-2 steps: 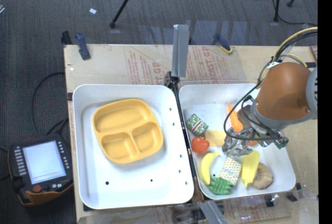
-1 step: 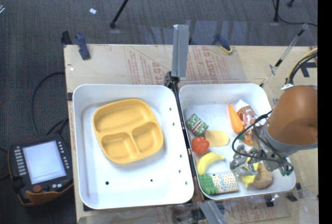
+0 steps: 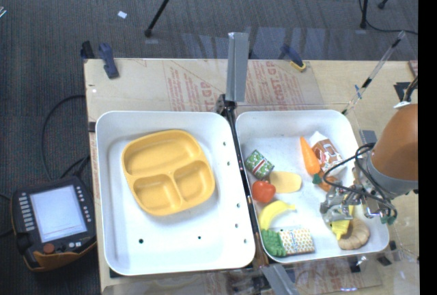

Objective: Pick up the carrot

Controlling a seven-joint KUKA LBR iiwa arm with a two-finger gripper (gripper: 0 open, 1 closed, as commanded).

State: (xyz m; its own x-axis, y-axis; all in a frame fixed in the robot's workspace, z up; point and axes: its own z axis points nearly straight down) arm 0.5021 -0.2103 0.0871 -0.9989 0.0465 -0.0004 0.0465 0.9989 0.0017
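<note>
The carrot (image 3: 309,156) is orange with a green stub at its near end. It lies slantwise in the right bin (image 3: 287,124), in the middle right part, next to a snack packet (image 3: 328,152). My gripper (image 3: 339,207) hangs low over the bin's right side, just below and to the right of the carrot's green end and apart from the carrot. It is above a yellow wedge (image 3: 341,227). Cables and metal parts hide its tip.
The right bin also holds a green-and-white carton (image 3: 259,164), a tomato (image 3: 263,190), a pale yellow piece (image 3: 287,182), a banana (image 3: 275,212), a patterned box (image 3: 295,240) and a tan knobbly piece (image 3: 355,238). A yellow divided plate (image 3: 168,171) sits in the left bin (image 3: 109,218).
</note>
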